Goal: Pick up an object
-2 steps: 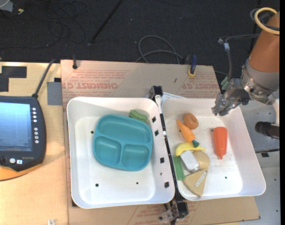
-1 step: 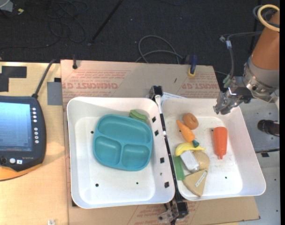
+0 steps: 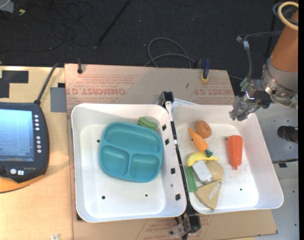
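Your gripper [image 3: 240,109], grip unreadable, hangs just above the carrot [image 3: 234,151]: light, stiff, slick; take it across the middle

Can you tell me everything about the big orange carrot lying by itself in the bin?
The carrot is a toy, smooth and plastic-looking, bright orange-red all over. It is fat and rounded at the top and narrows toward the bottom end. It lies flat on the floor of the right bin, lengthwise, near the right wall. Nothing touches it; the other toy foods sit apart to its left. The gripper hangs above and beyond it, near the bin's far right corner, not on it.
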Available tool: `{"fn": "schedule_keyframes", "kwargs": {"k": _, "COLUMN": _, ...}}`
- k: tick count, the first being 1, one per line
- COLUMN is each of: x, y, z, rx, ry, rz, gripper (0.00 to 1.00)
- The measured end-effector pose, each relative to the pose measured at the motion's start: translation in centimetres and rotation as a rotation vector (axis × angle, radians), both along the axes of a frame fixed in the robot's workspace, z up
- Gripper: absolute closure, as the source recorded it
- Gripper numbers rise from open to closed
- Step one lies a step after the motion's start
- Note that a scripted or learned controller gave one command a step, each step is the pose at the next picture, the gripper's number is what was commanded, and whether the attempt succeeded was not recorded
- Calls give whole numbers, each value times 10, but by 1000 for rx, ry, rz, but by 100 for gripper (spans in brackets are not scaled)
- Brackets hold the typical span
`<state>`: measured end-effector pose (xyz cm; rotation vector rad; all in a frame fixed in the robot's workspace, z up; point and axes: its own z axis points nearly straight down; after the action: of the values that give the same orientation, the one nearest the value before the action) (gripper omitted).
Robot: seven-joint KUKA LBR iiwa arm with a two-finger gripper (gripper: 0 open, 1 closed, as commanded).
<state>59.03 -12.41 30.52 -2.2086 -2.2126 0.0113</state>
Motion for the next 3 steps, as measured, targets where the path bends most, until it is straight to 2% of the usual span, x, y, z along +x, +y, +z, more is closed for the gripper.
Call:
{"fn": "schedule_keyframes", "kwargs": {"k": 1, "x": 0, "y": -1, "z": 9, "rx": 0, "ry": 1, "rz": 3, "gripper": 100}}
{"fn": "schedule_keyframes", "kwargs": {"k": 2, "x": -42, "y": 25, "z": -57, "rx": -3, "ry": -4, "rz": -3, "gripper": 100}}
{"fn": "schedule_keyframes", "kwargs": {"k": 3, "x": -40, "y": 22, "z": -44, "rx": -5, "ry": -11, "rz": -5, "gripper": 100}}
